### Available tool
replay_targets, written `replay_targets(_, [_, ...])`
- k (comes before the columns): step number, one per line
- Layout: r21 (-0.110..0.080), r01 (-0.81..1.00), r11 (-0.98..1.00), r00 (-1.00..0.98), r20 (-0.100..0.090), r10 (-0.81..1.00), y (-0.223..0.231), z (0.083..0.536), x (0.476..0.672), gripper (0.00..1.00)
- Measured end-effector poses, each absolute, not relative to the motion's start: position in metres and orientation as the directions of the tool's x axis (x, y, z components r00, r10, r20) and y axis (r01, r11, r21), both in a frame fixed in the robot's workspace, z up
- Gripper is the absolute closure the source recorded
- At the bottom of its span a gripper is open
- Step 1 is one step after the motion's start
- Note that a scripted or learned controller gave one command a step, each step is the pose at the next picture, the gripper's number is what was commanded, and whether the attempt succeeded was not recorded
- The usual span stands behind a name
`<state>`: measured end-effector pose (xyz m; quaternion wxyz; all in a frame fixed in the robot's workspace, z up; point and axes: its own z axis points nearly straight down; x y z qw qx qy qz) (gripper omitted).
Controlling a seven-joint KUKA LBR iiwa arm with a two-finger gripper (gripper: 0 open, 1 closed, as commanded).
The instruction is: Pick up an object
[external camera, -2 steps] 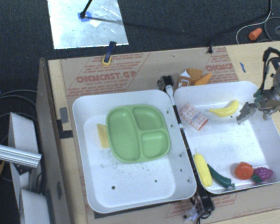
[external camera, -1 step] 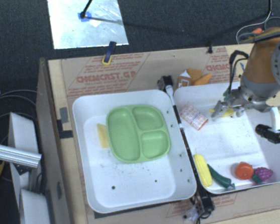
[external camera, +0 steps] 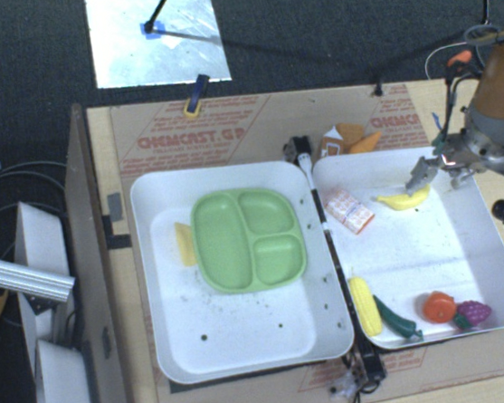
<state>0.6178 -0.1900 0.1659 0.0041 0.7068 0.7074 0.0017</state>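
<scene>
Camera view, looking down on the desk (external camera: 251, 118) at a slant. Two white bins side by side: left bin (external camera: 166, 279), right bin (external camera: 485, 240).

Left bin: holds a green divided plate (external camera: 248, 239) near centre, with a pale yellow flat piece (external camera: 184, 243) at the plate's 9 o'clock, partly tucked under its rim.

Right bin, by clock position from the bin's centre:
- 12 o'clock: banana (external camera: 403, 199), lying flat.
- 10 o'clock: small red-and-white packet (external camera: 349, 211), close to the divider between the bins.
- 7 o'clock: corn cob (external camera: 366, 304), with a dark green vegetable (external camera: 395, 317) just beside it at its 4 o'clock.
- 5 o'clock: orange-red fruit (external camera: 438, 307), touching or nearly touching a bunch of purple grapes (external camera: 473, 313) at its 3 o'clock.

Gripper (external camera: 437, 167): entering from 3 o'clock, positioned at the banana's 2 o'clock, one finger tip just beside the banana's end. Fingers appear spread, though blurred; nothing seen between them.

Outside the bins at the right bin's 11 o'clock: an orange-brown object (external camera: 351, 138) on the desk.
</scene>
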Motion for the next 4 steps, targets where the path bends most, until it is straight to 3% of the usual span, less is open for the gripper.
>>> replay_targets(1, [0.004, 1.0, 0.007, -0.007, -0.001, 1.0, -0.167, 0.131, 0.651, 0.0])
replay_targets(2, [0.002, 1.0, 0.0, 0.0, -0.002, 1.0, -0.193, 0.126, 0.637, 0.0])
replay_targets(3, [0.003, 1.0, 0.006, -0.006, -0.001, 1.0, -0.18, 0.083, 0.662, 0.0])
replay_targets(4, [0.007, 1.0, 0.007, -0.007, -0.003, 1.0, -0.181, 0.097, 0.663, 1.0])
